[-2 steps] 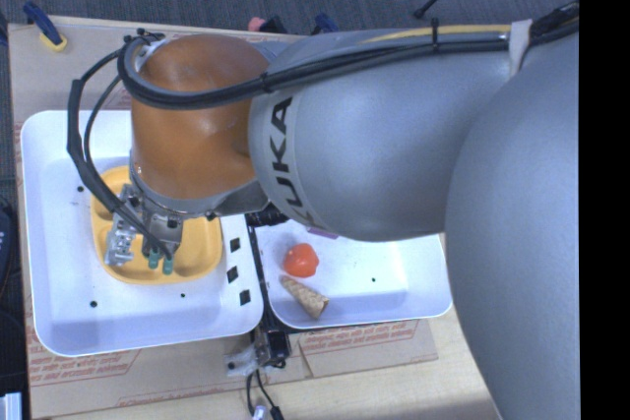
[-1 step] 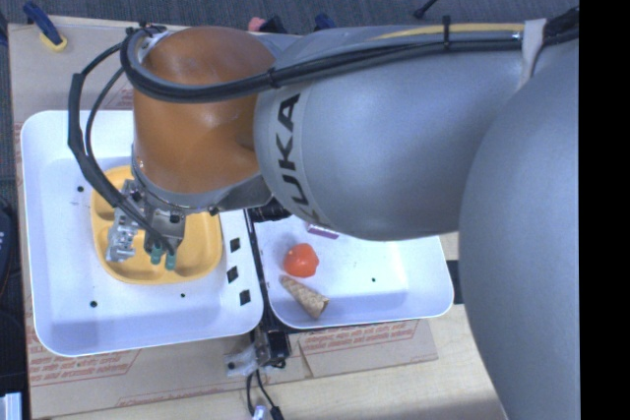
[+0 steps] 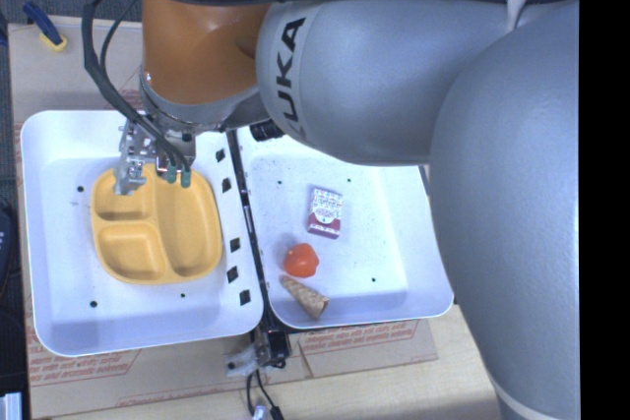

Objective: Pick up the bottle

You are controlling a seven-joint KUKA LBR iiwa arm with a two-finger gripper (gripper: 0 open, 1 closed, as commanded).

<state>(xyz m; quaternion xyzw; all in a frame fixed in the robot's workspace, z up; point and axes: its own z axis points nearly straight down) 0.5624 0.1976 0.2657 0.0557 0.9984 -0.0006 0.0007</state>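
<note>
Over the left bin [image 3: 49, 241], the gripper [image 3: 153, 167] is positioned above a yellow divided tray [image 3: 157, 231]; its jaw state cannot be told. No bottle location can be determined.

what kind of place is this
Most likely a robot lab's bin-picking bench. A big KUKA arm reaches over two shallow white bins: the left bin holds a yellow divided tray, the right bin small test items.

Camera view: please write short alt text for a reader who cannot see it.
A grey arm's pincer hangs over a yellow divided tray in the left white bin. The right bin holds a small red packet, an orange-red object and a brown cone.
</note>
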